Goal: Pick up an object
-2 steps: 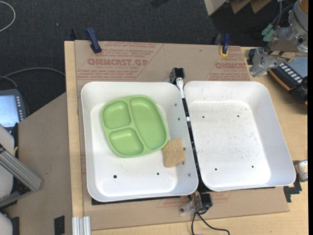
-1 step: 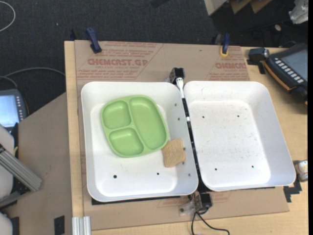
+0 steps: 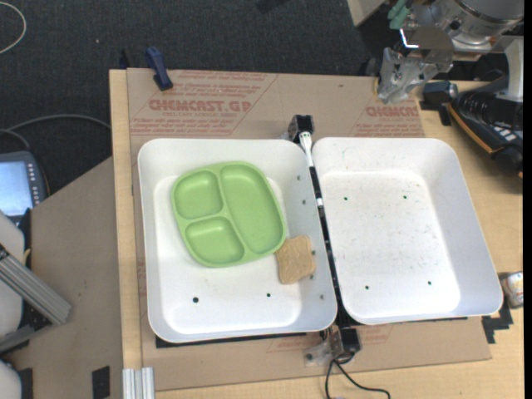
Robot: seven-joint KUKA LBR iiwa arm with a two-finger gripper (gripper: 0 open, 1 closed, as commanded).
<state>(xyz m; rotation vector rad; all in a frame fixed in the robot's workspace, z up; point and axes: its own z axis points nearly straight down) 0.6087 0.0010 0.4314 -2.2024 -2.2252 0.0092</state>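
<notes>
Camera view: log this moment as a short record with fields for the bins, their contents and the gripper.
left bin: holds two things
green plate: three compartments, lying flat in the left bin's middle
tan sponge: at the plate's lower right corner, near the bin's right wall
right bin: white floor with dark specks
gripper: raised beyond the right bin's far edge, over the cardboard, nothing seen between it
task state: nothing picked up yet

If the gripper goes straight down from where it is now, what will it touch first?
Probably the brown board behind the right bin, not the bin itself. The gripper hangs above the board's far edge, though depth is hard to judge from this slanted view.
</notes>
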